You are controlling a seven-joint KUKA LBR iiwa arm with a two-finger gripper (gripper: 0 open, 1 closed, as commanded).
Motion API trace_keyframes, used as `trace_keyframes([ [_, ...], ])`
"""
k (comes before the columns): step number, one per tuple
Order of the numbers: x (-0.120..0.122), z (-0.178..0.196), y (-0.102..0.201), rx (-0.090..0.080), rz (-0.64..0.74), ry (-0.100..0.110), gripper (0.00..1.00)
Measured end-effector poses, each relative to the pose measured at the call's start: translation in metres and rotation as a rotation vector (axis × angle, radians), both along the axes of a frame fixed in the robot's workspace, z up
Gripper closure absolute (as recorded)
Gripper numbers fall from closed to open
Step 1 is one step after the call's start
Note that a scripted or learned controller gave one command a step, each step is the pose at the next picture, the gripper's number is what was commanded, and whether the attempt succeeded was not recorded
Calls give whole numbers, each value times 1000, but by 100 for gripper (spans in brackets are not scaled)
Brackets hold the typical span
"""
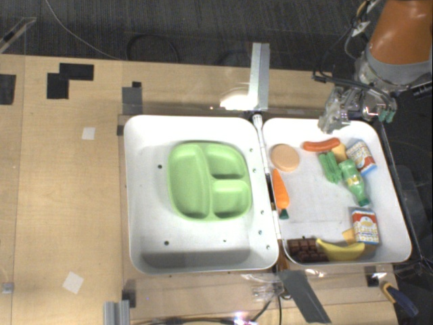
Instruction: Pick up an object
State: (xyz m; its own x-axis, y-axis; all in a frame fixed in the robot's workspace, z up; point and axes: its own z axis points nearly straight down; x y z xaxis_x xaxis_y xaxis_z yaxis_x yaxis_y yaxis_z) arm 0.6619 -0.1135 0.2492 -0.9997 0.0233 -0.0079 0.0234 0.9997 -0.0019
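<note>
Here, your pincer [333,119] hangs over the far rim of the right bin [399,202], just beyond the red sausage [321,145]; you cannot tell how its jaws stand. Beside the sausage lie a tan disc [285,158], green bottle [351,179] and carrot [280,191]. Left of that bin, a green divided tray [208,180] fills its neighbour.

My arm [404,26] is cut off by the top and right edges, so just its orange band and wrist show. My gripper [336,117] is blurred, its fingers too small to read. Below it, the labels on the two cartons [364,224] are illegible, and the banana [340,250] hides part of the chocolate bar [304,249]
</note>
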Motion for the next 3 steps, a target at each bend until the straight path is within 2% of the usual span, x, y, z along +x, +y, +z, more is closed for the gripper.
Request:
trace_keyframes([
  [1, 7, -73, -52, -1, 293, 0, 100],
  [2, 11, -5, 0, -2, 300, -12, 100],
  [3, -41, -46, -57, -3, 474, 0, 100],
])
